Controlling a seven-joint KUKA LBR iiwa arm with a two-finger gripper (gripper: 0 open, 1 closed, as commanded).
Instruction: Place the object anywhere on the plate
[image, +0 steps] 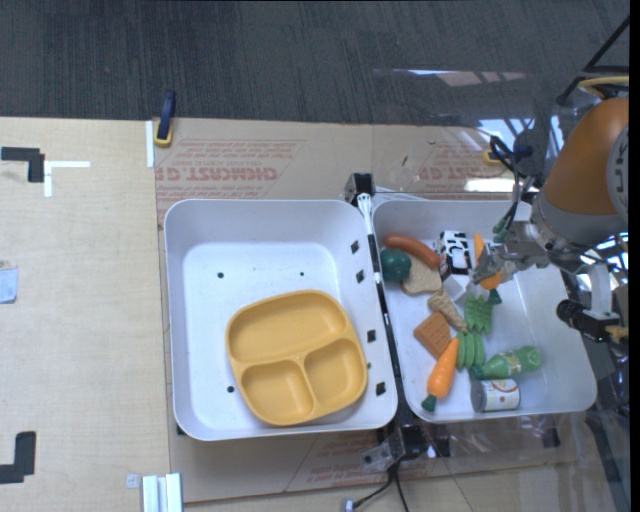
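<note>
Gripper (490, 266) hung at the right of the frame over the right bin (560, 400), low among toy foods; whether its jaws were wide or narrow could not be told. A small orange piece (489, 281) sat just beneath it. The yellow plate (295, 356) lay in the left bin (200, 250), lower centre.

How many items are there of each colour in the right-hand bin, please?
Green: 3, a round vegetable, pea pods, a bottle
Orange: 2, carrot, sausage
Tan: 2, cracker, bread
Grey: 1, can
Total: 8
</note>
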